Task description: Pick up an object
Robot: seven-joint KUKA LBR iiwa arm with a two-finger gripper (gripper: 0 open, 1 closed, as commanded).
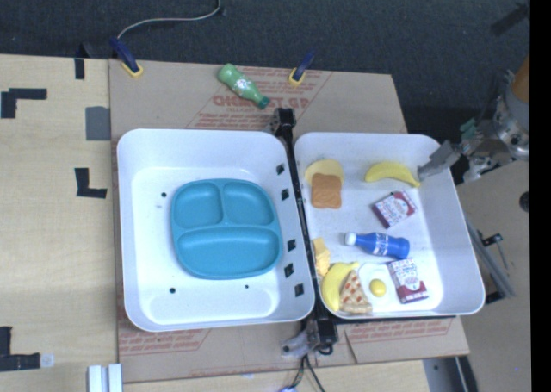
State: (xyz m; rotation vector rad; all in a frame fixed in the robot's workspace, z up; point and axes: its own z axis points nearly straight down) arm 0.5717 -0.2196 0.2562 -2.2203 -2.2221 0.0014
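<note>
Table (52,235) carries two white bins. Left bin (138,158) holds blue divided plate (227,228). Right bin (448,235) holds toy food: banana (392,174) nearest fingers (435,164), just left of them, untouched. Fingers at bin's right rim; open or closed, cannot tell. Red packets' (393,208) writing unreadable.
</note>
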